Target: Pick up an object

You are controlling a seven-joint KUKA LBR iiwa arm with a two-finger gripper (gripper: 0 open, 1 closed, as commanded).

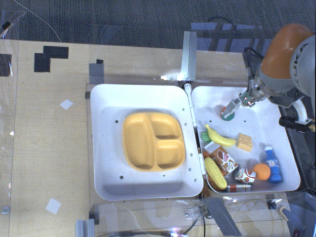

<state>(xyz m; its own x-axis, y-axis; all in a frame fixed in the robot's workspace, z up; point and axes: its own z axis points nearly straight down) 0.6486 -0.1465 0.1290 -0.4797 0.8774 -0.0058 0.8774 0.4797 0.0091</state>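
Note:
My gripper [230, 110] hangs low over the back left part of the right bin [281, 132], reaching in from the right. A small red and green thing [227, 114] shows right at its tip, too small to identify. In front of it lie a yellow banana [220, 138] and a tan block [244, 142]. Along the front of the bin are a corn cob [216, 173], a printed packet [224, 160], a small can [245, 175], an orange [261, 172] and a blue bottle [272, 165].
The left bin [106, 132] holds a yellow divided plate [153, 141]. A red marker [239, 187] lies at the right bin's front wall and a green item [205, 136] at its left wall. A metal divider [189, 58] stands behind the two bins.

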